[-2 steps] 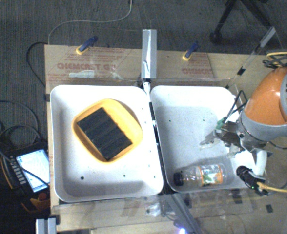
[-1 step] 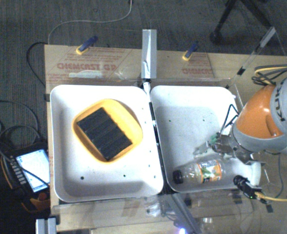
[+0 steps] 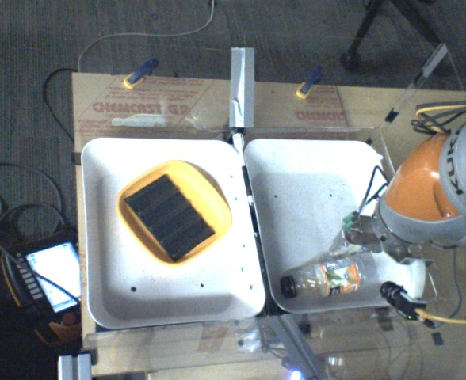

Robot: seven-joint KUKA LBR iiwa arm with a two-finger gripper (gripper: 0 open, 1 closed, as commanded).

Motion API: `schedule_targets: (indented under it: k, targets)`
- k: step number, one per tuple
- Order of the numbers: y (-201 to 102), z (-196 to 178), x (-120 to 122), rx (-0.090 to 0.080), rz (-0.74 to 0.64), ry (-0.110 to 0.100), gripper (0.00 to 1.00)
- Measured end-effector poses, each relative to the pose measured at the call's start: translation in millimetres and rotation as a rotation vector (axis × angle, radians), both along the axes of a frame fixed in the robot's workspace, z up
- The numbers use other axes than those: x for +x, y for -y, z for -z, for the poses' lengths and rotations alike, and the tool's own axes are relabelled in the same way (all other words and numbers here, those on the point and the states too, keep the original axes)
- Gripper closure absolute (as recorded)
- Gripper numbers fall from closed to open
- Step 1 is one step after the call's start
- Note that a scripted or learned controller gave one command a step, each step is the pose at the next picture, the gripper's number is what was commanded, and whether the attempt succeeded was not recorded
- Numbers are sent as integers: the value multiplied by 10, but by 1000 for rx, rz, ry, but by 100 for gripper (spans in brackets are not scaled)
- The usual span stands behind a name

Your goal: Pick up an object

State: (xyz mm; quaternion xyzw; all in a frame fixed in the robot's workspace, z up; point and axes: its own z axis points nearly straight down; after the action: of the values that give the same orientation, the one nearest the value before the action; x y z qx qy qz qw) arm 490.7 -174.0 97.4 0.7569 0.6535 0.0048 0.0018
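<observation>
Jaws [image 3: 350,232], state unclear, hang just above bottle [image 3: 324,279]; yellow dish [image 3: 175,210] fills left bin [image 3: 98,283].

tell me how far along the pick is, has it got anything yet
Done: the arm has reached into the right bin, its gripper low beside the plastic bottle. Under way: closing in on it. Left: gripping and lifting; the bottle lies on the bin floor. The yellow dish sits in the left bin.

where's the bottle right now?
The bottle lies on its side in the right bin, along its near wall, cap toward the divider, just left of the gripper.
</observation>
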Motion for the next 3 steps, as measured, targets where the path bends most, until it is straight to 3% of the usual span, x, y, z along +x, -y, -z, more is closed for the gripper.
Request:
schedule_targets:
  k: [1, 2, 3]
  targets:
    - [-1, 1, -1, 0, 0, 0, 0]
    - [-290, 62, -5, -12, 128, 11, 0]
    - [309, -108, 2, -2, 110, -16, 0]
